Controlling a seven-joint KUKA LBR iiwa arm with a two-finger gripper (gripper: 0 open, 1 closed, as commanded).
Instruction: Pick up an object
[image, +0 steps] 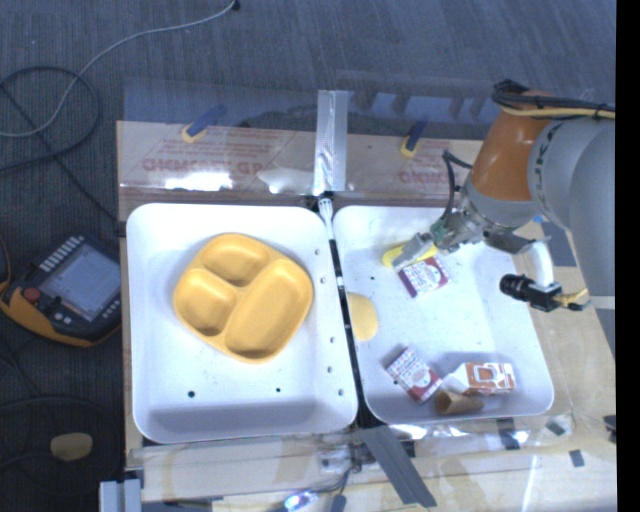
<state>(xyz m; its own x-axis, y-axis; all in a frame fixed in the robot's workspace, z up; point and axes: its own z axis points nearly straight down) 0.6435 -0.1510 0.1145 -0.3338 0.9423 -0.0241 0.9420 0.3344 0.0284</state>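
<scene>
Packets and small cartons lie scattered in the right bin (520, 340): a glossy dark-red packet (423, 275) with a yellow corner in its upper middle, a crumpled red-and-white packet (411, 370) lower down, an orange-and-white carton (487, 377) and a brown cone-shaped piece (455, 402) at the lower edge. The pincer (437, 240) sits just above the dark-red packet, beside a yellow-and-white strip (402, 253); its opening cannot be made out. A smooth yellow three-compartment plastic tray (243, 295) lies in the left bin (160, 400).

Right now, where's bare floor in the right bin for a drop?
Bare floor runs mid-bin, between the upper red packet and the lower red packet, out to the right wall. The near right corner is crowded: orange-white carton, brown piece. The gripper crowds the top.
</scene>
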